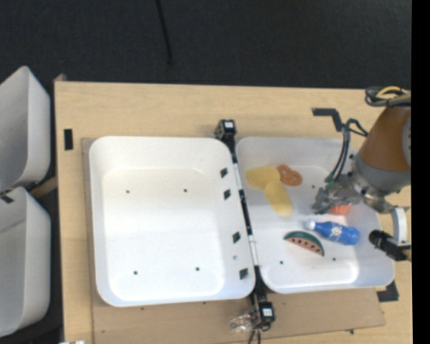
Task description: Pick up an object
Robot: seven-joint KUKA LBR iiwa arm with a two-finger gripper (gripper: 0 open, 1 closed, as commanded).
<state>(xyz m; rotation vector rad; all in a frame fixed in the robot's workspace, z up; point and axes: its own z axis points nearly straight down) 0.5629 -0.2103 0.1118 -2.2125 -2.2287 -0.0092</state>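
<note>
Camera view: pincer (pixel 328 199) above blue bottle (pixel 335 231)

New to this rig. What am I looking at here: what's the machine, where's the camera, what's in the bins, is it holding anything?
One fixed camera looks down at a slant on a wooden bench bearing two shallow white bins side by side. The machine is a grey robot arm with an orange band, reaching in from the picture's right. Its two-finger gripper is low in the right bin, beside a small orange-red object. Whether it holds anything cannot be told here. Also in that bin: two yellow pieces, a small orange-brown piece, a blue and white bottle lying on its side, and a toy watermelon slice. The left bin is white too.
</note>
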